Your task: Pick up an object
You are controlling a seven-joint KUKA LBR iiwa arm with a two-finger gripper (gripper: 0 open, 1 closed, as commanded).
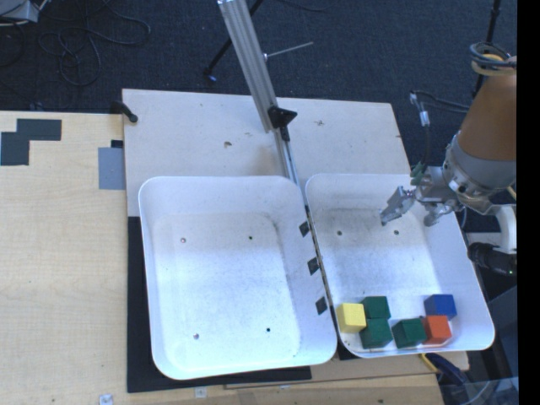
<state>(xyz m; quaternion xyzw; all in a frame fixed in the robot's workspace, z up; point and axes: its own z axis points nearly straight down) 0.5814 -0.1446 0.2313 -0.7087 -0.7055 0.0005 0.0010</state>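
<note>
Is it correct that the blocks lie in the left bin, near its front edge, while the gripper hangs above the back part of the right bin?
Not quite. The camera view shows the blocks in the right bin, near its front edge, not in the left bin. The rest is right: the gripper hangs above the back part of the right bin.

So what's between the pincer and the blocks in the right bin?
Nothing but bare speckled bin floor, by the camera view. The pincer is over the bin's far end; the blocks cluster at the near edge.
</note>
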